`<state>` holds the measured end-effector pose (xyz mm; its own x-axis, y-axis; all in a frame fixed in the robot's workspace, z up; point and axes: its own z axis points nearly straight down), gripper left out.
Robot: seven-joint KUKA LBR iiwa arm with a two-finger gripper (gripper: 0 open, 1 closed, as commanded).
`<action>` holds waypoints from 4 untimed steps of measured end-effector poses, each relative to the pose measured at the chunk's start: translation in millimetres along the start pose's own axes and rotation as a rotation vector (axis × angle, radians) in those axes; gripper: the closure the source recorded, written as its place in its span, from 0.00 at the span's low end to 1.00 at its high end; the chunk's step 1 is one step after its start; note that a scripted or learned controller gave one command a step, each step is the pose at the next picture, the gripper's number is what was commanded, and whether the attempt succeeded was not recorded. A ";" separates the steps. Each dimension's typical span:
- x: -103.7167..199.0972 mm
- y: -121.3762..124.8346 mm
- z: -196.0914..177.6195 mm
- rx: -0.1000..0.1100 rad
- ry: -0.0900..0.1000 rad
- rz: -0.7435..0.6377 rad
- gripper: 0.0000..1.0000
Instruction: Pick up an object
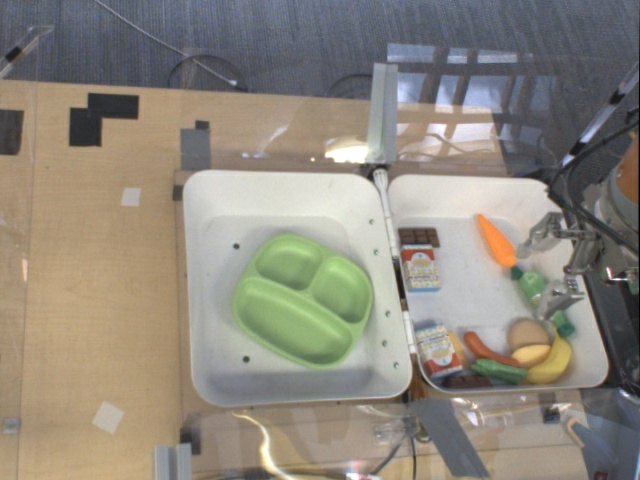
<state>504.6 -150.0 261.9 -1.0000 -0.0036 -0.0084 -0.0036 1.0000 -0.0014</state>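
Because the arm reaches in from the right, the gripper (553, 261) hangs over the right bin (455, 193), its 2 fingers spread with nothing between them. The carrot (496, 240) lies just left of the upper finger, its green top (531, 285) close by the lower one, so it looks the likeliest pick. Other candidates crowd the near corner: a banana (555, 360), a potato (530, 337), a sausage (478, 346). The left bin (205, 268) holds a green divided plate (303, 298), well apart.
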 end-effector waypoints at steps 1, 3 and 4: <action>-22.1 -52.2 162.8 -0.003 0.012 0.136 0.00; -100.0 -53.8 157.8 0.005 -0.021 -0.071 1.00; -99.7 -53.5 158.4 0.004 -0.020 -0.072 0.00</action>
<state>605.9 -203.4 104.4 -0.9968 -0.0754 -0.0279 -0.0752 0.9971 -0.0071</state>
